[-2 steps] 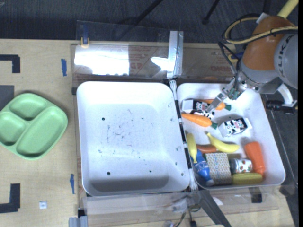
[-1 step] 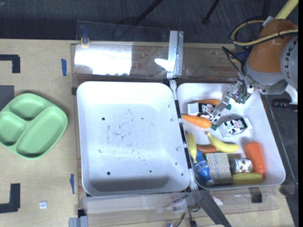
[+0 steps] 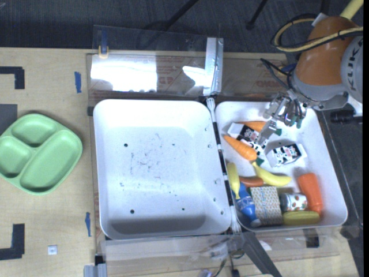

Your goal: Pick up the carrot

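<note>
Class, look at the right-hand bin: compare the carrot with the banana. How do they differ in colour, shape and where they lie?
The carrot is orange; the banana is yellow. The carrot is straight and tapers to a point, while the banana curves. The carrot lies nearer the bin's upper left, close to the gripper; the banana lies lower, toward the middle. Both rest flat in the right bin and are long, slim food items.

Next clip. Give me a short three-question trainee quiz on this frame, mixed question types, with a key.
1. True or false: the orange tapered carrot lies in the left shallow white bin.
2. Which lies nearest the carrot? A) green divided plastic plate B) yellow curved banana C) speckled sponge block
3. Fill in: the two-finger gripper is over the ____ shallow white bin.

Key: 1 false; 2 B; 3 right.
</note>
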Controlling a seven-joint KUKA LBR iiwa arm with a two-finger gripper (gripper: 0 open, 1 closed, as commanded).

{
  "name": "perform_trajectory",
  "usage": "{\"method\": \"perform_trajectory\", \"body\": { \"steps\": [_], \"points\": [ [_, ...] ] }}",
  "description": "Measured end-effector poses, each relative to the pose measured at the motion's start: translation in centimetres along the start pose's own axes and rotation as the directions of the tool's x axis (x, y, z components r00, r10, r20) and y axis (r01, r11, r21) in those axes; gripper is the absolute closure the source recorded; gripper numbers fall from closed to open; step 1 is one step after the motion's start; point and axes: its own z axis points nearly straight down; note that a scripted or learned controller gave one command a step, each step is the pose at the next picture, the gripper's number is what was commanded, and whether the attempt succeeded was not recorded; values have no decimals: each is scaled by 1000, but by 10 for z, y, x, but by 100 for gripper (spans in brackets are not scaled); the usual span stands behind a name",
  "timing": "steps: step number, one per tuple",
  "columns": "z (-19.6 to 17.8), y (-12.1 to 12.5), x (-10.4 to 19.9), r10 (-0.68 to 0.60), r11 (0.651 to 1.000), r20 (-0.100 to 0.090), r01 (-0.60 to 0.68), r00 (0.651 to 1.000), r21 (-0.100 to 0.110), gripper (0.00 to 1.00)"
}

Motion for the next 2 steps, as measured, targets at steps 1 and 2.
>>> {"method": "perform_trajectory", "body": {
  "steps": [1, 2],
  "points": [
    [-6, -18, 21, -159, 987, -4, 159, 987, 1, 0],
    [10, -17, -3, -511, 859, 1, 511, 859, -1, 0]
  ]
}}
